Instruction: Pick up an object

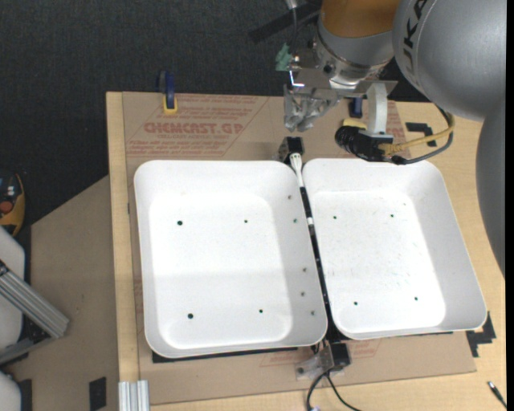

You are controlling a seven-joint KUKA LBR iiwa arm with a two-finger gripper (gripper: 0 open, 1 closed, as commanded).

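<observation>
We see no loose object in either bin, so we cannot tell where the thing to be picked lies. The left bin (217,257) and the right bin (385,249) are shallow white trays with rounded corners, smooth matte floors and a few small dark dots each; the right floor carries faint speckling. They sit side by side, rims touching along a dark centre seam. Both rest on a tan board (201,120) printed with red lettering, with a blue clamp (168,84) at its far edge.

The gripper (303,114) hangs beyond the bins' far rims, near the seam, pointing down over the board. We cannot tell whether it is apart or together; nothing shows between its tips. The grey arm (458,48) enters from the right, its orange band (357,18) directly above the wrist.
</observation>
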